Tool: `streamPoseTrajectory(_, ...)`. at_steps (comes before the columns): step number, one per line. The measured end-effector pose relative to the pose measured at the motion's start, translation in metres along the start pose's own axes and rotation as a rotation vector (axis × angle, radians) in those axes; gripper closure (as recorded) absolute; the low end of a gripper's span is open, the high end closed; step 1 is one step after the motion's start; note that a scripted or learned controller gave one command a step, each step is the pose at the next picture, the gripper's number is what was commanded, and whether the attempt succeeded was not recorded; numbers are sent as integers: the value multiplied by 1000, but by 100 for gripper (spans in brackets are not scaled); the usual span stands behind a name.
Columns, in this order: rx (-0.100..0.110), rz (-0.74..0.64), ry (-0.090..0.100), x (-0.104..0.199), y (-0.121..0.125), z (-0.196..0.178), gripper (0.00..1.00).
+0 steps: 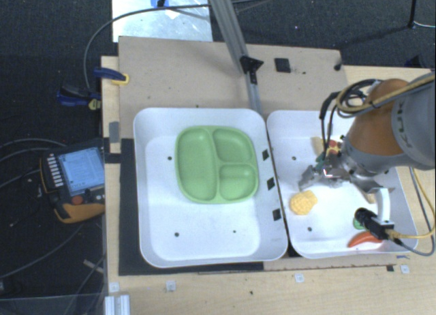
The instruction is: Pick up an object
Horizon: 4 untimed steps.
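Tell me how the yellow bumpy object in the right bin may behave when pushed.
The yellow object looks rounded, so it would probably roll or slide on the smooth floor of the right bin. Its bumpy surface may help grip. It seems small, so likely light.

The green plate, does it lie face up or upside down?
Face up: the green plate shows its three hollow compartments, lying flat in the left bin.

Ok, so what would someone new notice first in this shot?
A green divided plate stands out, lying in the middle of the left white bin. The grey arm with its orange band reaches into the right bin, its gripper close beside a bumpy yellow toy. A red object lies near that bin's front edge.
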<state>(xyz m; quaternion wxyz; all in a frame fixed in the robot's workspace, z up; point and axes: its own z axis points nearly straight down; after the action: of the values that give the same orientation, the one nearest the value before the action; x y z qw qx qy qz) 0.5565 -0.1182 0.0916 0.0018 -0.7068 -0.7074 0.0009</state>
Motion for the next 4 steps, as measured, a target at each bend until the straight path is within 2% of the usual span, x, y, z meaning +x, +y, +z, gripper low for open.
streamPoseTrajectory(1,-7,0,-1,-1,2,-14,100)
streamPoseTrajectory(2,-12,-5,-2,7,8,-75,100)
streamPoseTrajectory(3,-11,-4,-2,6,9,-118,100)
streamPoseTrajectory(4,-6,-9,1,55,-3,-132,100)
